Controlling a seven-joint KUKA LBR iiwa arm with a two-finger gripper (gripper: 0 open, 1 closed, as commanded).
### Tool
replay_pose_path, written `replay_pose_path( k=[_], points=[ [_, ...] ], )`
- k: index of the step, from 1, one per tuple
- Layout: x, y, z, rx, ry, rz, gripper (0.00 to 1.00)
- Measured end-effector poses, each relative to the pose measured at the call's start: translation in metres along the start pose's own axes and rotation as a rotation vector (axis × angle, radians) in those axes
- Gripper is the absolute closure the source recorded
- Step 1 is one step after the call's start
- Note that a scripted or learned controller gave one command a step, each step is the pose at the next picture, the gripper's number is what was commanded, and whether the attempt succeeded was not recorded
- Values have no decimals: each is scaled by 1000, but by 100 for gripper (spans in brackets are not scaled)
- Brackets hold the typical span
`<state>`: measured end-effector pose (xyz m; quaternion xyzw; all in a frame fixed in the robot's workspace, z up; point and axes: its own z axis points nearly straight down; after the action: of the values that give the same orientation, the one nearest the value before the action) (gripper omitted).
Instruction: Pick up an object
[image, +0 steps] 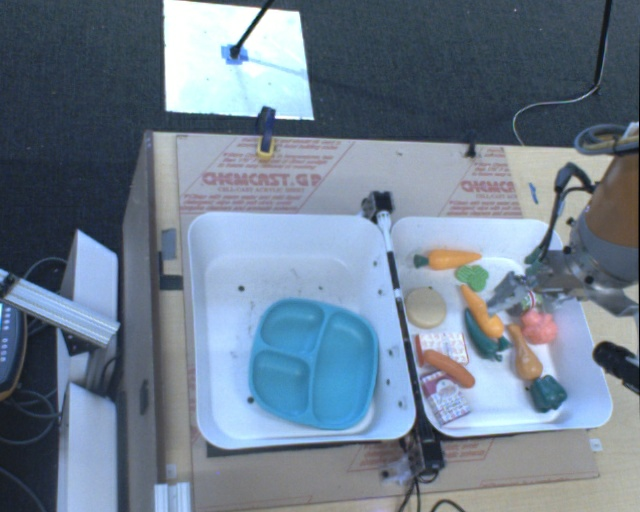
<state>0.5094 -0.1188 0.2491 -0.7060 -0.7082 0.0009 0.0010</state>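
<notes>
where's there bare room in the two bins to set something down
The left bin has bare floor behind and left of the blue divided plate. The right bin is crowded: a carrot, a round beige piece, a hot dog and other toy food fill its middle, with the gripper over them. Its near-right corner has a small free patch.

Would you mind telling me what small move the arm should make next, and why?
Probably a short descent. The gripper hovers in the right bin among the toy food, with the orange carrot piece just beside it and the pink item near; nothing visibly sits between the jaws, so lowering onto the carrot piece seems sensible.
</notes>
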Motion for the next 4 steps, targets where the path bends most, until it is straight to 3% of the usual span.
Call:
replay_pose_path(
  k=[1, 2, 3, 4],
  points=[
    [-28, 59, 104, 2, 1, 2, 0],
    [-44, 53, 167, -1, 1, 2, 0],
    [-44, 55, 158, -3, 2, 0, 100],
    [-8, 136, 65, -4, 0, -2, 100]
  ],
)
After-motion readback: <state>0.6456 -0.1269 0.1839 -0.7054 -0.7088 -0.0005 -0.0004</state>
